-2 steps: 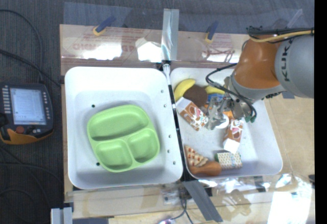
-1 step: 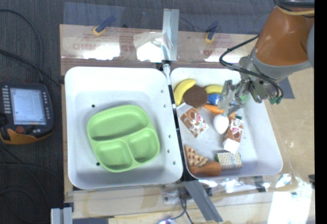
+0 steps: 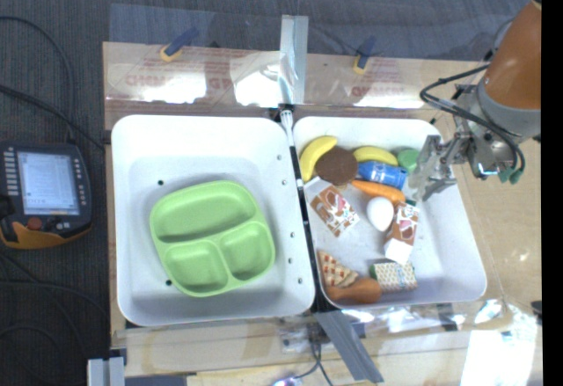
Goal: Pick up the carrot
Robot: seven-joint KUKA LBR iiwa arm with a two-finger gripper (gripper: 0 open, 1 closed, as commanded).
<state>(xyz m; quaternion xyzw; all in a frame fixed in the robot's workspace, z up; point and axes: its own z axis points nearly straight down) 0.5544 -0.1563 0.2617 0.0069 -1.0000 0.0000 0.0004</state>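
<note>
Carrot in right bin, end effector just beside its right end

Camera view. Worktop [image 3: 79,305] carries two shallow white bins side by side. Left bin [image 3: 132,156] holds a green divided plate [image 3: 213,237], three compartments, lying a little toward the near side.

Right bin [image 3: 457,252] is cluttered in its left and middle parts. Carrot [image 3: 378,190]: orange, lying flat, slanting from upper left to lower right, roughly mid-bin toward the far side. Blue packet [image 3: 380,172] sits just beyond it, touching or nearly so. White egg [image 3: 380,214] lies just near of the carrot. Brown round item [image 3: 336,166] to the carrot's left, overlapping a yellow banana [image 3: 312,154]; second yellow piece [image 3: 374,154] and a green item [image 3: 407,158] along the far wall. Red-and-white packet [image 3: 335,207] left of the egg. Pizza slice [image 3: 332,267], a reddish sausage-like item [image 3: 356,291] and a small patterned box [image 3: 393,274] at the near side.

Arm [image 3: 515,68] reaches in from the right, orange band visible. End effector [image 3: 428,175] hangs over the right bin, tips down at the carrot's right end, just beside it. Cannot tell whether the end effector is released or clenched; the carrot rests on the bin floor, not visibly between the tips.

Handheld pendant with screen [image 3: 42,195] lies off the worktop, far left.
</note>
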